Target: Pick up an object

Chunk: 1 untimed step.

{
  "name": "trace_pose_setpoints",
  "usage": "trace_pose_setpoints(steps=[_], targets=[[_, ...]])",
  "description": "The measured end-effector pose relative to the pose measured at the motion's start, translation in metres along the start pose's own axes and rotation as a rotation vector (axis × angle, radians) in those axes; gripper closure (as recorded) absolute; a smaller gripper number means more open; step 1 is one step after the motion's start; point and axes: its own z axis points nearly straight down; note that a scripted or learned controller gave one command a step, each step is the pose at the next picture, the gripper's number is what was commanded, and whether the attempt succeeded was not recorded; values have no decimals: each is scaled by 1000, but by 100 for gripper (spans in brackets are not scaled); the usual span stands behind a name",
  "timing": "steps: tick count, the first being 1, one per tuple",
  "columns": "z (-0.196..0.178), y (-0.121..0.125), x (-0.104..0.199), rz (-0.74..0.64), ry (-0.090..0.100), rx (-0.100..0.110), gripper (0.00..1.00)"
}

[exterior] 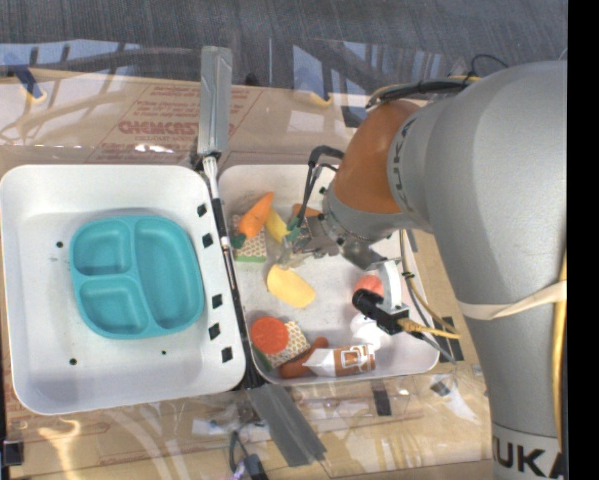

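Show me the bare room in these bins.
Left bin: bare floor all round the teal divided plate. Right bin: crowded with toy food around the gripper; one small gap beside the yellow piece.

Red lettering reading "CHEMCAST" marks the brown sheet [129, 118], and "UKA" shows on the arm [504, 208].

Bright, even light; slightly soft focus.
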Motion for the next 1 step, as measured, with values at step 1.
trace_pose_setpoints(steps=[1], targets=[[-90,-47,62,-54,-1,-3,100]])
